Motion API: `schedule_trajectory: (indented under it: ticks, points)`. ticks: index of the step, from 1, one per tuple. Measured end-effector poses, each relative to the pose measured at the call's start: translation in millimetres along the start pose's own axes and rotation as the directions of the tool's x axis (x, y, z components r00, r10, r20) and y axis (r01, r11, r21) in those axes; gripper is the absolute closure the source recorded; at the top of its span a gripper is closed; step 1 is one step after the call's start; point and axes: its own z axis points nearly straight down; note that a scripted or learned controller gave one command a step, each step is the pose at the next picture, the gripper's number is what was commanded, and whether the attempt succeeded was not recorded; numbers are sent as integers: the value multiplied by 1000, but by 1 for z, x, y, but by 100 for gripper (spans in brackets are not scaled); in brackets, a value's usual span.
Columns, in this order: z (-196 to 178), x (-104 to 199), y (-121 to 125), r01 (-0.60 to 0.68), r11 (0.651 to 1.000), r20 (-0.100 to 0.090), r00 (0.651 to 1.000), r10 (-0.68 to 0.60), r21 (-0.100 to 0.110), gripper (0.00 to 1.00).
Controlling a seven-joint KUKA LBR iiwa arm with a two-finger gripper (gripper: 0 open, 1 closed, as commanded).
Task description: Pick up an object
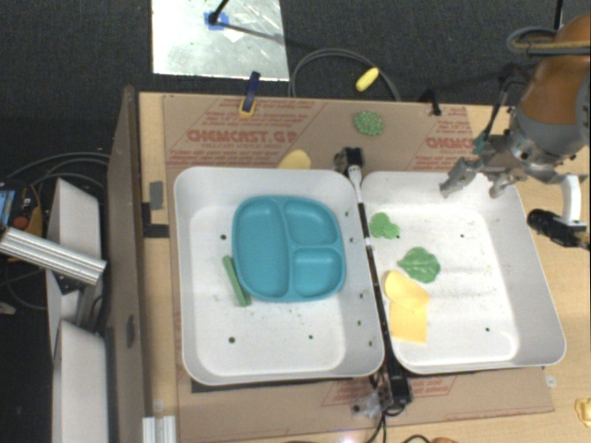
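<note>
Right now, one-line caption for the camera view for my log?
Gripper open over right bin's far edge; yellow pieces and green leaves inside; blue tray in left bin.

A grey, rounded metal arm (554,123) with a broad orange band (559,86) above its wrist, two short grey fingers (454,179), and black cables alongside.

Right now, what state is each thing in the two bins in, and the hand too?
Hand: open, nothing between its fingers, over the right bin's far edge.
Blue divided plate: flat in the left bin, right side up.
Green stick: lying at the plate's left edge.
Small green leaf: lying loose.
Larger green leaf: lying loose.
Yellow pieces: lying flat, overlapping.
</note>
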Motion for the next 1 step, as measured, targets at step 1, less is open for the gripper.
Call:
schedule_trajectory:
  ticks: [1]
  points:
    - [125, 41, -62, -1, 1000, -4, 1000, 1, 8, 0]
